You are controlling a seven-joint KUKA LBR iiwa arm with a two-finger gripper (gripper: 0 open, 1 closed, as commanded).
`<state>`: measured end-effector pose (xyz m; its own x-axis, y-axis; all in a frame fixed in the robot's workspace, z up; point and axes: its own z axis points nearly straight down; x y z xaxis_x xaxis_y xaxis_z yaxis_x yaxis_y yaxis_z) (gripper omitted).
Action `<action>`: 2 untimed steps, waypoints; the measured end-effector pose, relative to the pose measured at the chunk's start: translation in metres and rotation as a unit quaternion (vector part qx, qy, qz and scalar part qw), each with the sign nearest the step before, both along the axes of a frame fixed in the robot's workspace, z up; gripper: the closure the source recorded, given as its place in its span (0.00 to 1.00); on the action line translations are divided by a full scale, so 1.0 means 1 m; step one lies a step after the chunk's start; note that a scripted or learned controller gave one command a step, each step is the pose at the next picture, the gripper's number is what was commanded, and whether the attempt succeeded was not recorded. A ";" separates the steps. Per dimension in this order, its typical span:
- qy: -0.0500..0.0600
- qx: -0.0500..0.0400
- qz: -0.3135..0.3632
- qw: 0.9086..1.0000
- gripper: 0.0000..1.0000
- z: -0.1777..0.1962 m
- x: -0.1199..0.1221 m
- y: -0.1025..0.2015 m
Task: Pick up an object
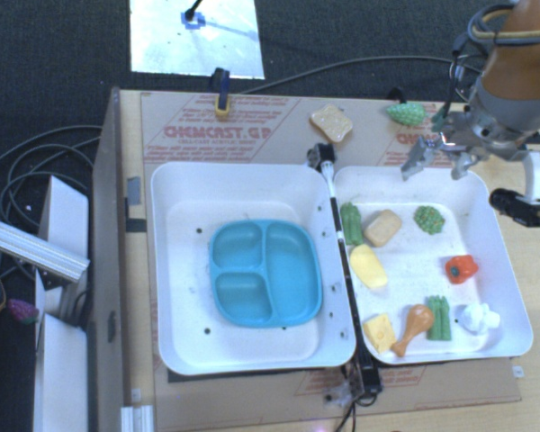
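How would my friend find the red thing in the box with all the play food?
Look in the right bin, the one full of toy food. Near its right wall sits a small red pepper. It is the bin's one red piece; its neighbours are green, yellow, tan or white.

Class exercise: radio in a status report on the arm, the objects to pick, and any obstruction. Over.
Gripper open, holding nothing, above the right bin's far rim. Toy foods lie untouched in that bin; nearest, the green broccoli. Nothing in the way.

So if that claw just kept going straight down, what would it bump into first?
Probably the back rim of the right bin, or bare floor just inside it. The claw hangs above that edge; depth is hard to judge. The green broccoli piece lies nearer the camera.
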<state>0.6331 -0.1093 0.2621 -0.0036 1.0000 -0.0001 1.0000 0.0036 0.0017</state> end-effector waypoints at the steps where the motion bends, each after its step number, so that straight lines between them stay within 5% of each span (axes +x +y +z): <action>1: 0.001 -0.001 -0.001 1.000 0.00 -0.059 0.010 -0.049; 2: 0.000 -0.001 -0.001 1.000 0.00 -0.125 0.035 -0.085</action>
